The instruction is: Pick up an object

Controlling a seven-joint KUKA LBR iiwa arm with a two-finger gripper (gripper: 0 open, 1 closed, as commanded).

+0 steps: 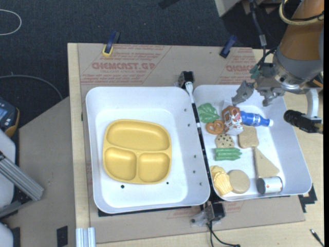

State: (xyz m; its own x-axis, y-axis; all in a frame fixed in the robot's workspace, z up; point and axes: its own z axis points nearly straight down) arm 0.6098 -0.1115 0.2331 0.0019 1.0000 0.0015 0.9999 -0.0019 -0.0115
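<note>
Bright even overhead light, soft faint shadows, mild blur, dim dark floor

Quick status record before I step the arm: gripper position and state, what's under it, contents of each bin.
gripper: open, hovering over the far part of the right bin, holding nothing
nearest items: blue bottle, snack packet
right bin, other: green leaf, pretzel, cookie, bread slice, green beans, can
left bin: yellow divided tray
</note>
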